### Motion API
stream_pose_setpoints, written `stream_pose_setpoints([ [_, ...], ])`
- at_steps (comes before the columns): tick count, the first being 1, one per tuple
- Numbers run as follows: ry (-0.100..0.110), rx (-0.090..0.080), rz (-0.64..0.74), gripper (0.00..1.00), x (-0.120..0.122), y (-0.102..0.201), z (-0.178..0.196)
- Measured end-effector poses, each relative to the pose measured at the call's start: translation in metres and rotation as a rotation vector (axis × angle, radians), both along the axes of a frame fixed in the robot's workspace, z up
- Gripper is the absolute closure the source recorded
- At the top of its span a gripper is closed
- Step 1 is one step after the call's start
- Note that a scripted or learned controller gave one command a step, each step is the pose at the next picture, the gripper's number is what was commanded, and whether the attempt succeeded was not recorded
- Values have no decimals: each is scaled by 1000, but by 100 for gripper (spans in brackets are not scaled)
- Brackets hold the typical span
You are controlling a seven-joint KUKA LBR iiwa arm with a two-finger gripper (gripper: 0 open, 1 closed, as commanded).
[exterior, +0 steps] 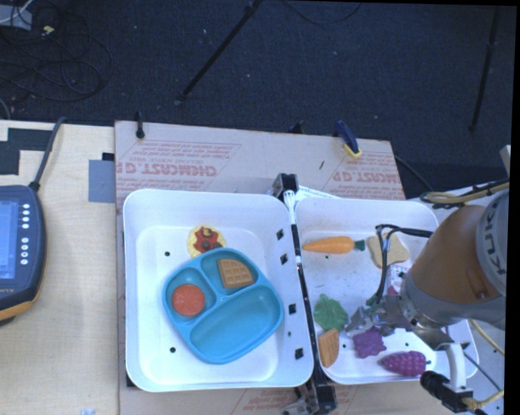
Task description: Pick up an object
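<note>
Purple toy (pixel 368 342) sits right under the end effector (pixel 364 319), low in the right bin (pixel 430 218), and they look to be touching or nearly so. The arm (pixel 454 260) comes in from the right, orange band bulking large, wrist angled down and leftward. Grasping or released? Can't tell from here. Just left of the end effector lies a green leafy piece (pixel 329 312); below right, a purple grape bunch (pixel 403 363); well above, a carrot (pixel 328 245).

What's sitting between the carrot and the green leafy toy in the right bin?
Nothing: in the camera view, bare white bin floor separates the carrot from the green leafy toy.
</note>
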State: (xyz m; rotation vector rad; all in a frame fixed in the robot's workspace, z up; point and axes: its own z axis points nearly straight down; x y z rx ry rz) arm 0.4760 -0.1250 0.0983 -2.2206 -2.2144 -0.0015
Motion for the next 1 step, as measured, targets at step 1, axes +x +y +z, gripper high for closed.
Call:
stream_pose_setpoints([
  [1, -9, 0, 15, 100, 8, 121, 94],
])
